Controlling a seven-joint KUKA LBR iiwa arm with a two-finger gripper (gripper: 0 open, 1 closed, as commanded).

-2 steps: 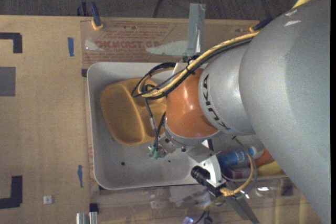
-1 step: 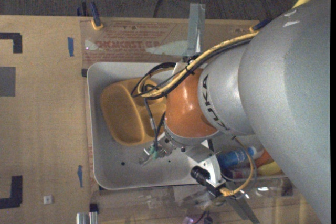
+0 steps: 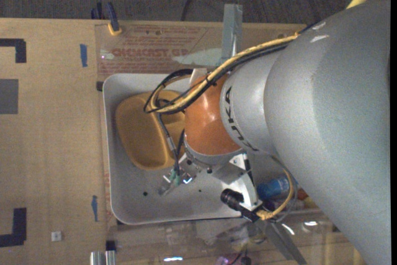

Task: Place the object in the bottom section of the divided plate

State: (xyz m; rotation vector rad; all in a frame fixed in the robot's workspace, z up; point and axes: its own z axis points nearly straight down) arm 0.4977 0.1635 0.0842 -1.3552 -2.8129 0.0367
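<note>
- The grey arm (image 3: pixel 322 127) sweeps in from the right and covers much of the scene, its orange band (image 3: pixel 208 124) sitting right over the white bin (image 3: pixel 124 208).
- Black and yellow cables (image 3: pixel 186 87) loop off the wrist and across the bin's upper part.
- Below the orange band, the gripper (image 3: pixel 173 182) hangs low over the bin floor, near the plate's lower edge.
- Gripper state: I cannot tell whether it is wide or narrow. The tip is small and partly masked by the wrist hardware, with a speck of green showing there.
- Whether anything sits in the gripper, I cannot tell either.
- The divided plate (image 3: pixel 139 133), a yellow-tan dish, lies in the left part of the bin, its right side hidden under the arm.
- The visible compartment of the plate looks bare.
- A blue object (image 3: pixel 273 188) lies in the bin to the right of the gripper, well apart from the plate and tucked beneath the arm.
- The bin rests on the brown table (image 3: pixel 49 152), which carries black corner marks and bits of blue tape (image 3: pixel 84 54).
</note>
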